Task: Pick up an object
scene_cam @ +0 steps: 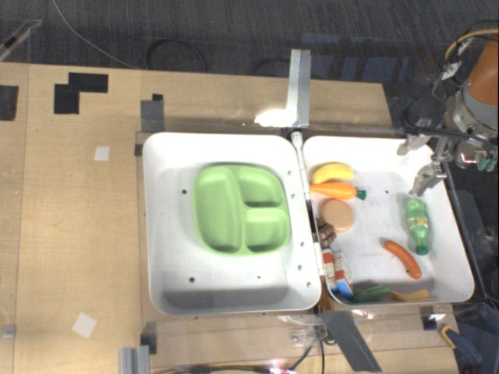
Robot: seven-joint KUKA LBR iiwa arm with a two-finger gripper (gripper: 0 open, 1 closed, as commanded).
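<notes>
a wooden bench [70,232] – two white bins [160,209], one green tray [240,209] (left), one bottle [417,223]; fingers [427,179] empty, slightly apart.

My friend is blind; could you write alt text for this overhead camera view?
A robot arm's end effector hovers over the right white bin, which holds a green bottle, banana, carrot and sausage. The left bin holds a green divided tray.
</notes>
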